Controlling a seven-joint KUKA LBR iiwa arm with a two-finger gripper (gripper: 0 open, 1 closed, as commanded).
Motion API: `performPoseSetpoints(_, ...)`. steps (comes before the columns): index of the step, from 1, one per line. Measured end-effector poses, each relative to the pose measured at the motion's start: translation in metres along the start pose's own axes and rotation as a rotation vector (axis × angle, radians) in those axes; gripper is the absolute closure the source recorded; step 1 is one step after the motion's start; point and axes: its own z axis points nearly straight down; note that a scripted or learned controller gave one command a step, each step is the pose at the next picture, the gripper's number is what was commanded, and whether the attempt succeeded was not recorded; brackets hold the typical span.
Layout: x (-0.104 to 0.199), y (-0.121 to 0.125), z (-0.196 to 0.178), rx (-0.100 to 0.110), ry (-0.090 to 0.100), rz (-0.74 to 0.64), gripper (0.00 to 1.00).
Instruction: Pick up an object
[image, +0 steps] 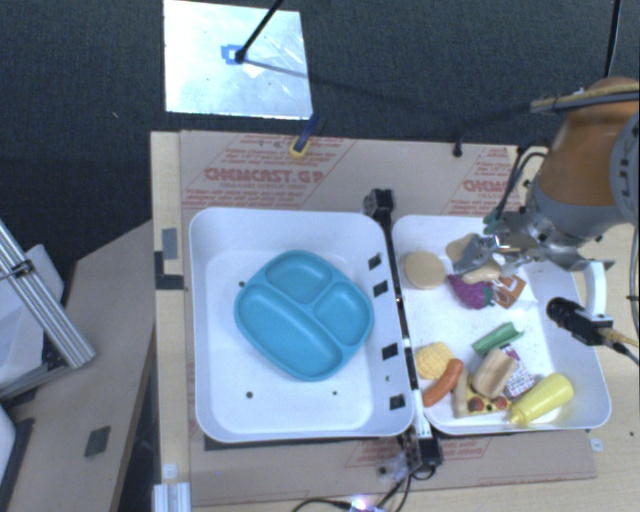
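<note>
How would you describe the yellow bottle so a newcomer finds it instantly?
Take the right white bin, the one full of toy food, and go to its near right corner. The yellow bottle lies there on its side beside a hot dog bun. It is the bin's only bright yellow, smooth, bottle-shaped thing.

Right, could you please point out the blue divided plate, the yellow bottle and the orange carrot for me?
blue divided plate (303, 314): camera view, its central ridge.
yellow bottle (541, 397): camera view, middle of its body.
orange carrot (443, 382): camera view, middle of its length.
</note>
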Motion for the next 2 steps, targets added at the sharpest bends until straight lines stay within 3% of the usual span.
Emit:
performPoseSetpoints(1, 0.000, 0.001, -0.003, 0.006, 0.001, 0.000, 1.00)
performPoseSetpoints(2, 0.048, -0.007, -0.012, 0.007, 0.004, -0.005, 1.00)
